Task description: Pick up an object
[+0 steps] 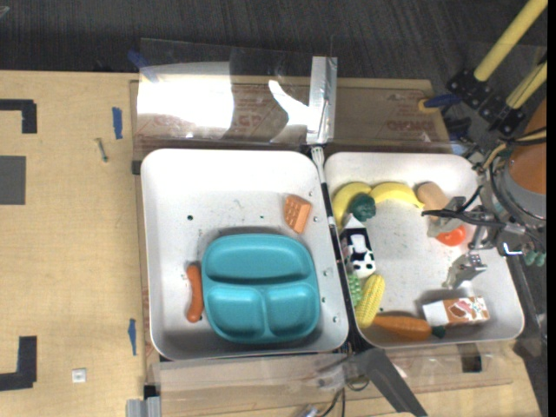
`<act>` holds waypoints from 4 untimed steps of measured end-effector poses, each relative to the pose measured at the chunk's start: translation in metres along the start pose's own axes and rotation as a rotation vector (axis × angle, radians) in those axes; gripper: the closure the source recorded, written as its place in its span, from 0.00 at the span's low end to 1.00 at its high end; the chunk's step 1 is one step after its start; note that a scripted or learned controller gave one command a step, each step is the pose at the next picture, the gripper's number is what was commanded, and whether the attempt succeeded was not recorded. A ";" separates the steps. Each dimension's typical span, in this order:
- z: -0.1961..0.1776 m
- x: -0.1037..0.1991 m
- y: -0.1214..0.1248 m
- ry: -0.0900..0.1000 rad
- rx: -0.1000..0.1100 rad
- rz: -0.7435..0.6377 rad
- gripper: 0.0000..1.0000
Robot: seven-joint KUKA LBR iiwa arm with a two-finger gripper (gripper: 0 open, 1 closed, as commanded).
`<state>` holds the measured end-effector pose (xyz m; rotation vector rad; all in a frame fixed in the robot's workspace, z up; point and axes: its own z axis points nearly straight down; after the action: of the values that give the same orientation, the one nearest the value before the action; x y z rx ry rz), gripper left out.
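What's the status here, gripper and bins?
Gripper low in right bin, nothing visibly held. Milk carton just below it. Carrot alongside carton.

A tan bench top [69, 233] with black tape marks meets dark carpet [217, 7] beyond.

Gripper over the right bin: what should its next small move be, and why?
Probably a short descent. The gripper hangs at the right side of the right bin with nothing visibly between its fingers. The small carton lies just below it in the view, the red-orange piece just above, so either is a near target.
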<state>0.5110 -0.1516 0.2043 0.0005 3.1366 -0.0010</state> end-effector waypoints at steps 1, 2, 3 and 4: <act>0.073 0.030 -0.033 0.001 0.000 0.002 0.00; 0.096 0.023 -0.013 -0.005 0.009 -0.709 0.00; 0.094 -0.068 -0.006 -0.018 0.017 -0.877 0.00; 0.096 -0.097 -0.029 -0.027 0.016 -0.791 0.00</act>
<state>0.6082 -0.1806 0.1093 -1.1982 2.8711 -0.0283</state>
